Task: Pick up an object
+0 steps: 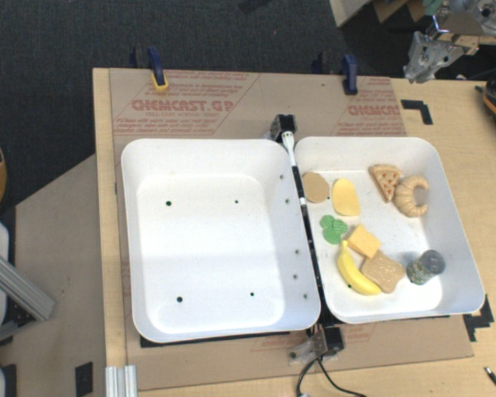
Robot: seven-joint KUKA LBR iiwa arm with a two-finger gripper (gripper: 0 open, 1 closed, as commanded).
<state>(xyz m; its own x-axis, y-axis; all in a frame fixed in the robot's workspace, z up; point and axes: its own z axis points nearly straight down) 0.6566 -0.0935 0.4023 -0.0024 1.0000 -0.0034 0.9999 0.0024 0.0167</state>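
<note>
Nearest the camera, a banana (355, 275) lies by the right bin's (459, 213) front edge, touching a toast slice (383, 271); a grey-green ball (425, 266) sits toward the front right corner; a croissant (412, 195) and waffle wedge (385, 180) lie near the back edge; the gripper (423, 56) hangs beyond the bench's back right corner, its opening impossible to judge.
</note>
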